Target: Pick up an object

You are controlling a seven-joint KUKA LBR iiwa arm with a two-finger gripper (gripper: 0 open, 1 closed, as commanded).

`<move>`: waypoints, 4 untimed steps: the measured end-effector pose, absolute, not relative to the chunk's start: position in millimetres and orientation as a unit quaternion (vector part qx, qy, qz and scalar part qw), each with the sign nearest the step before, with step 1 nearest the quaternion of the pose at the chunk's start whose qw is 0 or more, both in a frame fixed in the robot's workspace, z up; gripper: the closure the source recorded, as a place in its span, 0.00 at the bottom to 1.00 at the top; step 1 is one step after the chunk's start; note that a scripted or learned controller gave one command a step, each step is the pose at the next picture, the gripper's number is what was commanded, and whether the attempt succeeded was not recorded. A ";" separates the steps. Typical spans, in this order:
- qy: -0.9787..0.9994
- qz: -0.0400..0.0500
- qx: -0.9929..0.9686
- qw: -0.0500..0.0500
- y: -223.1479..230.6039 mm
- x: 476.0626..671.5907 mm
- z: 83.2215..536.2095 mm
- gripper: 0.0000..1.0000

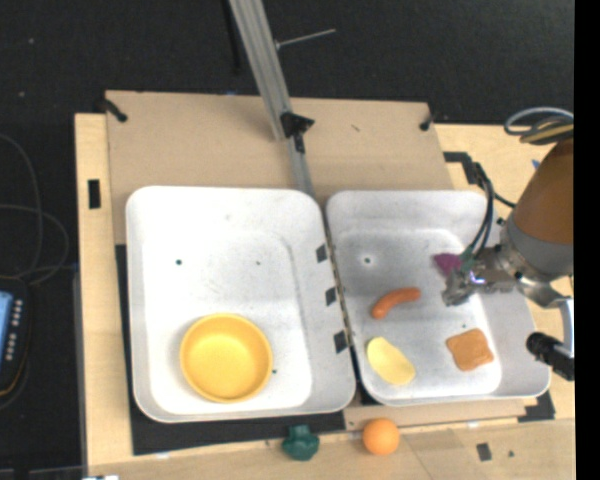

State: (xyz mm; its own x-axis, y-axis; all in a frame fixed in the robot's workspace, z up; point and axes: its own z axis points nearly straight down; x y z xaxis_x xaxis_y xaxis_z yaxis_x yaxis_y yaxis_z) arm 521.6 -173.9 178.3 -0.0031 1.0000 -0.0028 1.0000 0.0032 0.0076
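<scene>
Jaws (458, 290) hang low in the right bin (410, 218), their state beyond telling; the reach seems under way, nothing lifted; next they must settle over one item, the brown block (469, 349), orange sausage (395, 301) or purple piece (447, 263) just beside them.

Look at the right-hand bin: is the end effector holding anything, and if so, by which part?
It cannot be told. The end effector sits beside a small purple object in the right bin, but no grip shows.
</scene>
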 end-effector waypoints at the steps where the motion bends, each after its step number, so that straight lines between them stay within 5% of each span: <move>1: 0.708 0.001 0.706 0.004 -181.2 518.2 225.2 1.00; 2: 0.708 0.001 0.706 0.003 -182.7 519.8 267.1 1.00; 4: 0.709 0.000 0.705 -0.001 -75.9 542.7 243.3 1.00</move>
